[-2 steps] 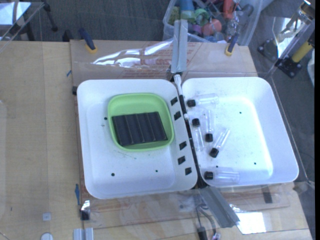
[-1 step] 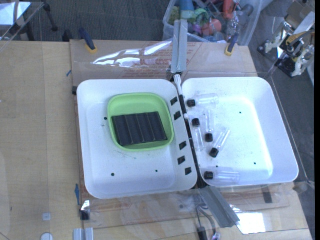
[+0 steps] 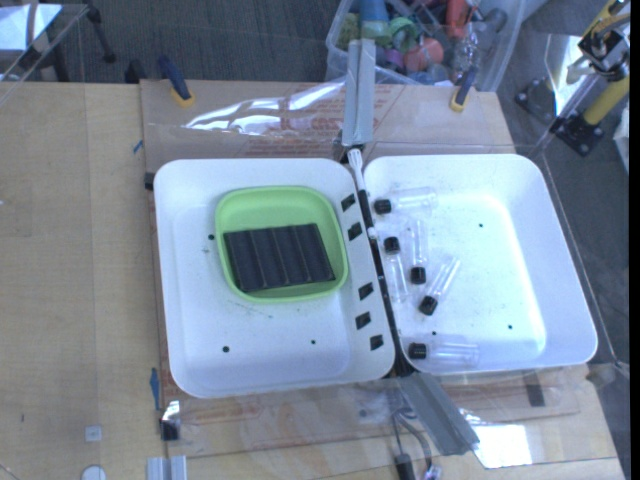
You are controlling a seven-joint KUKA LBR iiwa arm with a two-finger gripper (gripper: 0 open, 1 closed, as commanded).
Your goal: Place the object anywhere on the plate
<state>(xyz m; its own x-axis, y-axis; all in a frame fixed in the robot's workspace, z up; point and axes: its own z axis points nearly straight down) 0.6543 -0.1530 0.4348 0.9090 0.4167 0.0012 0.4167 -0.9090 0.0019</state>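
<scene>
The dark ribbed block lies flat on the green plate in the left bin, wholly within the rim (so the placing looks done), while small capped vials lie scattered in the right bin.

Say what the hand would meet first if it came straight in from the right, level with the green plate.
Probably the right bin at its outer rim, though height is unclear. Next come the clear black-capped vials lying near that bin's left side, and only then the green plate.
</scene>
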